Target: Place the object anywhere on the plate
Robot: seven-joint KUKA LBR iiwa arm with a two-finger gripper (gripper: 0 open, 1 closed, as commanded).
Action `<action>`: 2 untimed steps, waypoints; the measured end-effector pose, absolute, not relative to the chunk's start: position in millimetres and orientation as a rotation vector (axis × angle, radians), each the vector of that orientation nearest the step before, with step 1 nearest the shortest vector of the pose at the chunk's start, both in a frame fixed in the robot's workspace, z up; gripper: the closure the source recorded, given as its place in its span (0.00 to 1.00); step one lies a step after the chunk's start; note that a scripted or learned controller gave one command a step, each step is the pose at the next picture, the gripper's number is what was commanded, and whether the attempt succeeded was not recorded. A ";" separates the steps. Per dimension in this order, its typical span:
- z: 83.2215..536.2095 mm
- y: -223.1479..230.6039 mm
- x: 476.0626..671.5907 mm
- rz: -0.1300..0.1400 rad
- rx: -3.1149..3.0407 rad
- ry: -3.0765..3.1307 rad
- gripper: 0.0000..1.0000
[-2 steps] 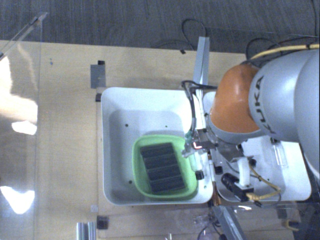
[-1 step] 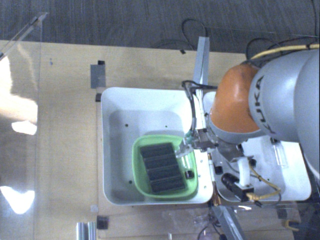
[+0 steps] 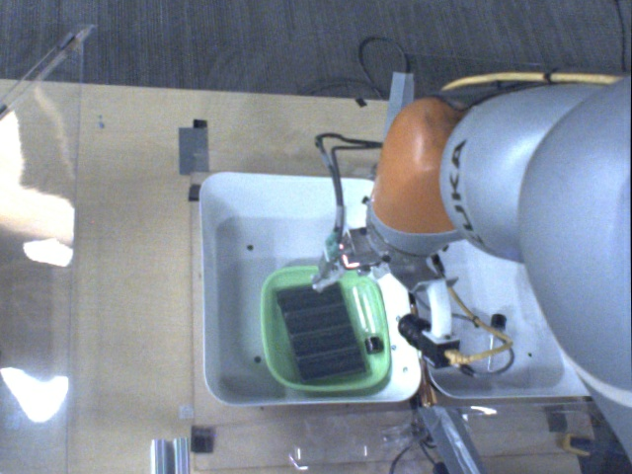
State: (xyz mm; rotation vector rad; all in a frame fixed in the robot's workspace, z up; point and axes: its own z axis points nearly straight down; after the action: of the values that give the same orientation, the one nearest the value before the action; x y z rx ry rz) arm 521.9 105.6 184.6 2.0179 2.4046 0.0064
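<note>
A dark, ridged rectangular object (image 3: 318, 334) lies on the glossy green rounded-square plate (image 3: 373, 309) in the left white bin (image 3: 229, 265) on the pale wooden bench (image 3: 118, 265), while the end effector (image 3: 336, 263) hangs at the plate's upper edge, its state impossible to tell under the bulky grey arm (image 3: 533, 215).

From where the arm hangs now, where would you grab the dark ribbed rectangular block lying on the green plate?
Grip the dark ribbed rectangular block across its two long sides, coming straight down from above. It lies flat on the green plate, slanted, with its long axis running from upper left to lower right, so turn the gripper to match. The plate's raised rim probably rules out a side approach.
</note>
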 end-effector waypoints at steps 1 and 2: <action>185.5 57.5 553.6 0.008 1.912 2.486 0.00; 185.5 -3.2 580.0 0.007 1.975 2.436 0.00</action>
State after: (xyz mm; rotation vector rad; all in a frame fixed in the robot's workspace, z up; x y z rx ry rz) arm 580.0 -3.2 185.5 1.9747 2.4360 0.0072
